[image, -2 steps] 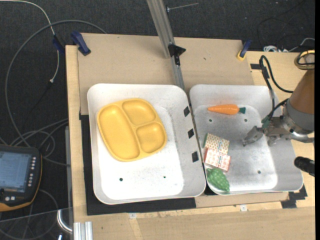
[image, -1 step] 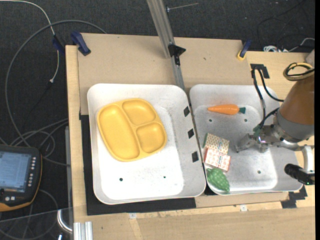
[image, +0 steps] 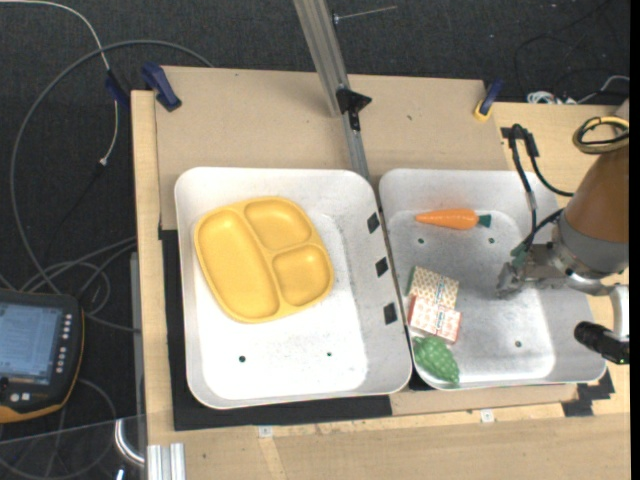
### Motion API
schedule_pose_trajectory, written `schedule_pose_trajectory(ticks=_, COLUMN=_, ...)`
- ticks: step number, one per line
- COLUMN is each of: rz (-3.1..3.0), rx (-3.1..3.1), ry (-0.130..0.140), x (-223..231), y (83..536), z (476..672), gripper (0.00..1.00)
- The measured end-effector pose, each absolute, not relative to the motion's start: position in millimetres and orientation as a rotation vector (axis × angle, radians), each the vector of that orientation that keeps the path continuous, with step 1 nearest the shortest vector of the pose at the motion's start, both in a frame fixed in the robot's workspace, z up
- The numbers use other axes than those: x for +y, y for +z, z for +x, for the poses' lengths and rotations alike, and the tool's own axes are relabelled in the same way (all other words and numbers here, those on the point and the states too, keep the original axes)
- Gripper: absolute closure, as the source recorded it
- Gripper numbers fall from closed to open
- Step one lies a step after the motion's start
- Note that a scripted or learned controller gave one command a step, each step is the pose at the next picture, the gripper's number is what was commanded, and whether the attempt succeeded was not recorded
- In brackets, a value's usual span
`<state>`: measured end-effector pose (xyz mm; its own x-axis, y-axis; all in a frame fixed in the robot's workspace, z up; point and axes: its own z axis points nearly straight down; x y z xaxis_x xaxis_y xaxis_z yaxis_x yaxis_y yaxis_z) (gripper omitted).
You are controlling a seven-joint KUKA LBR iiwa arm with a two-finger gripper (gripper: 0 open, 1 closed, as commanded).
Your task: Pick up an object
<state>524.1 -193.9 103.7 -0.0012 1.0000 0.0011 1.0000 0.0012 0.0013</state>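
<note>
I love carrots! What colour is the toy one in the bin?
The carrot is orange with a green end, seen in the camera view.

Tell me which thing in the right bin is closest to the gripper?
The carrot. It lies at the bin's far side, level with the arm, a shorter gap from the gripper than the patterned box or the green toy.

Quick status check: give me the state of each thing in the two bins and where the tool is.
Yellow divided plate: flat in left bin.
Toy carrot: lying on its side, back of right bin.
Patterned packet: flat by the right bin's left wall.
Green item: front-left corner, below the packet.
Tool: low over the right bin, apart from every item.
</note>
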Motion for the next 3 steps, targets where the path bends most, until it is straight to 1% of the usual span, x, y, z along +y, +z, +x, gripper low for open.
schedule_pose_trajectory(ticks=1, rz=2.218, rx=2.217, ry=0.003, x=-201.8, y=151.4, z=521.0, gripper=1.0)
schedule_pose_trajectory(ticks=2, rz=2.214, rx=2.218, ry=0.005, x=-205.5, y=215.8, z=523.6, gripper=1.0)
schedule_pose_trajectory(ticks=3, rz=2.216, rx=2.22, ry=0.004, x=-205.6, y=248.7, z=524.9, gripper=1.0)
